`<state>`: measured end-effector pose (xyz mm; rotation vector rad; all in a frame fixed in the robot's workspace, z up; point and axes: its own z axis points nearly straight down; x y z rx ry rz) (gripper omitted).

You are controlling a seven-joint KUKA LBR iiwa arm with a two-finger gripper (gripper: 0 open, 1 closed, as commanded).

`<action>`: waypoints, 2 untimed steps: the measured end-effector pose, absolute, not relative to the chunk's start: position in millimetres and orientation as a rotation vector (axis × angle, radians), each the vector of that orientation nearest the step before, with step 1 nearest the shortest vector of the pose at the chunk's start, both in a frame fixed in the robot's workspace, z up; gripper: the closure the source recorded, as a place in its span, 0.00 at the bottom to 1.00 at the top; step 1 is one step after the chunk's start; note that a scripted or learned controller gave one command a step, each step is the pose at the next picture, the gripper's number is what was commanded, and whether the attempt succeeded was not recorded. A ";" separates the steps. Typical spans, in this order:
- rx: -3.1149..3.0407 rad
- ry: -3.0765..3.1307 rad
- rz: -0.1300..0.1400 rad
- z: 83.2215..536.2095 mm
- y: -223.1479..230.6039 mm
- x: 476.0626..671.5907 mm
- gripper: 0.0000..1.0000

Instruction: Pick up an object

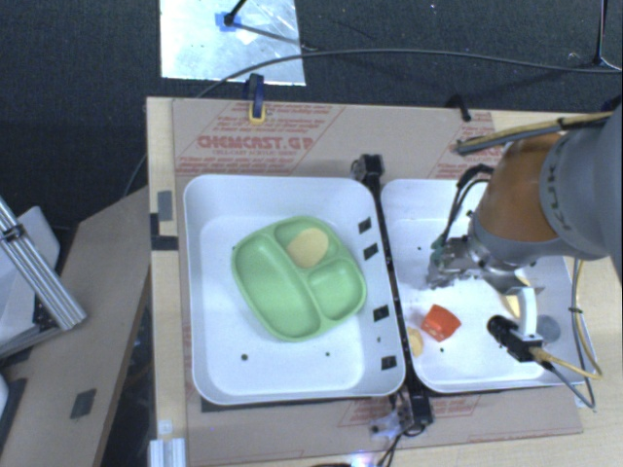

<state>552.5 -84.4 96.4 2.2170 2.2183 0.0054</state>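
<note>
A green divided plate (292, 285) lies in the left bin (219, 212), with a pale yellow round thing (309, 247) in its upper compartment. In the right bin (414, 207) a small red-orange object (440, 322) lies near the front, and a small yellowish piece (416, 341) sits just left of it by the bin's left wall. My gripper (441, 269) hangs over the middle of the right bin, above and slightly behind the red-orange object. The wrist hides its fingers.
The grey arm with its orange band (521, 197) covers the right half of the right bin. A black divider with clips (382, 261) runs between the bins. A clamp (256, 97) sits on the board behind the bins.
</note>
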 end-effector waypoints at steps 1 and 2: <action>2.219 2.218 0.005 141.3 -89.9 551.2 1.00; 2.212 2.223 0.007 192.7 -82.0 559.6 1.00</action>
